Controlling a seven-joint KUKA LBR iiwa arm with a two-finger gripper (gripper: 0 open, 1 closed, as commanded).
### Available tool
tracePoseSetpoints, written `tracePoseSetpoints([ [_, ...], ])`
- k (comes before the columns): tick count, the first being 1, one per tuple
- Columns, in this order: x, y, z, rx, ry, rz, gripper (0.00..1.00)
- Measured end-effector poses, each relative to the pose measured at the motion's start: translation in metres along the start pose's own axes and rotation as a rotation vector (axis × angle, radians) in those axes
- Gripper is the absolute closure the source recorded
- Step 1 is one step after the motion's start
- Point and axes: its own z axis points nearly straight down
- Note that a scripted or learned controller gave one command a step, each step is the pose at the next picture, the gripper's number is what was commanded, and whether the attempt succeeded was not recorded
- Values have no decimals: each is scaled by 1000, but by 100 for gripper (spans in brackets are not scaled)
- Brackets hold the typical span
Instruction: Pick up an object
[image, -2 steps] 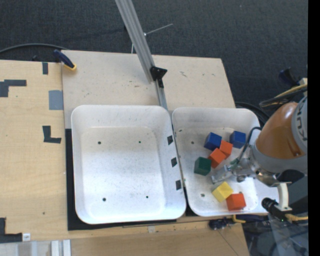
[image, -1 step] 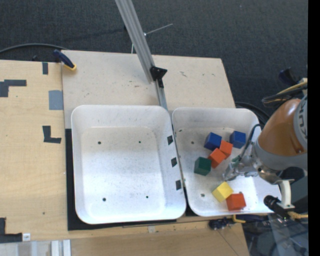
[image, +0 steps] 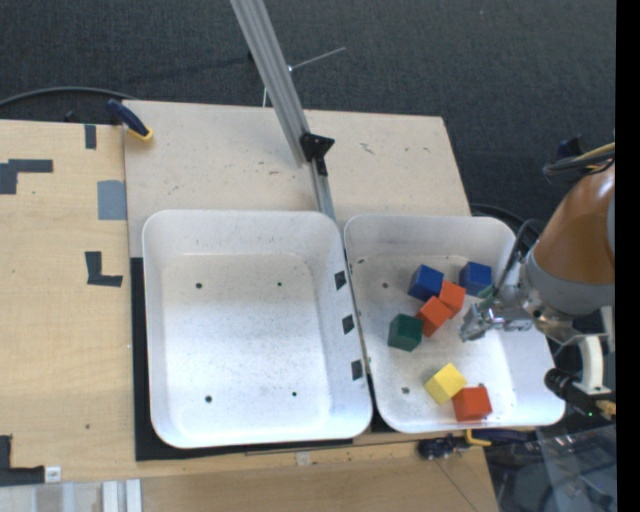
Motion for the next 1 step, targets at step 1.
tracePoseSetpoints([
  [1,-3,1,-43,0,0,1,100],
])
